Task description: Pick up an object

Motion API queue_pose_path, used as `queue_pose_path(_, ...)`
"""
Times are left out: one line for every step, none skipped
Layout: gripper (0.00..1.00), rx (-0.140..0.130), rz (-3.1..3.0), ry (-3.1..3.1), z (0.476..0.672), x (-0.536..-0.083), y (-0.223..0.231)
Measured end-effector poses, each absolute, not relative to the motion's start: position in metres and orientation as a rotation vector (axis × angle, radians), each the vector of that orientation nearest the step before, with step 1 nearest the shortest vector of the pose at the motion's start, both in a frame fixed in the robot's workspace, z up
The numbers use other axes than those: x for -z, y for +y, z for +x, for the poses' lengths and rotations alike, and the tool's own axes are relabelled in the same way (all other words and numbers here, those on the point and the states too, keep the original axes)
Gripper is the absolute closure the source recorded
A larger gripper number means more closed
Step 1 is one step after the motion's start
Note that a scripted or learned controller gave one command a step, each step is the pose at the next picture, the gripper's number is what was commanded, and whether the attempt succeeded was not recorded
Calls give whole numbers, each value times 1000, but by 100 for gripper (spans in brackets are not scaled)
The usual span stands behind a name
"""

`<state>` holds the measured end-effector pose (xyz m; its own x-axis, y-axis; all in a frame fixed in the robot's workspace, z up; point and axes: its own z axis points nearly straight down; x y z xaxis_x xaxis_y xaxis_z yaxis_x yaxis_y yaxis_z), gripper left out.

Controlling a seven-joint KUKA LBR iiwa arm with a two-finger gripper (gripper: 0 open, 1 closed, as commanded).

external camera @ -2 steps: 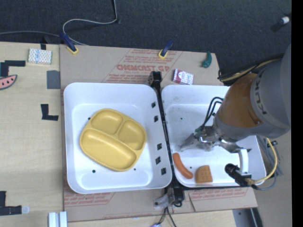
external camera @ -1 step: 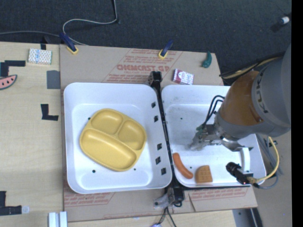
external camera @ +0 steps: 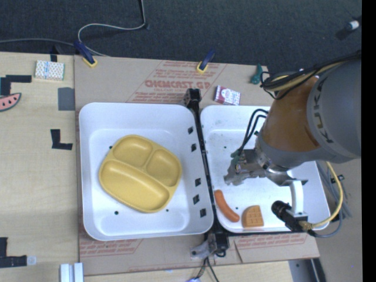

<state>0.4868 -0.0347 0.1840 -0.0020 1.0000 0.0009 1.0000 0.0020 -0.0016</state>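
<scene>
An orange-red sausage-shaped piece (external camera: pixel 226 206) lies at the front of the right bin (external camera: pixel 220 128). Beside it, to the right, rests a tan waffle-like square (external camera: pixel 253 217). My gripper (external camera: pixel 236 173) hangs low over the middle of the right bin, just above and behind the sausage piece. Its grey wrist and orange band cover much of the bin. In the left bin (external camera: pixel 94 157) sits a yellow divided plate (external camera: pixel 140 172), tilted diagonally.
A black divider with clips (external camera: pixel 198 157) runs between the two bins. A small red-and-white packet (external camera: pixel 226 95) lies on the cardboard behind the right bin. Cables and a black fitting (external camera: pixel 285 211) hang at the arm's front right.
</scene>
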Motion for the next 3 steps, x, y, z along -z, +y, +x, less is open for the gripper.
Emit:
queue_pose_path(100,-1,-2217,-2223,484,-184,26)
queue_pose_path(100,-1,-2214,-2223,484,-193,27)
queue_pose_path(100,-1,-2211,-2224,484,-202,28)
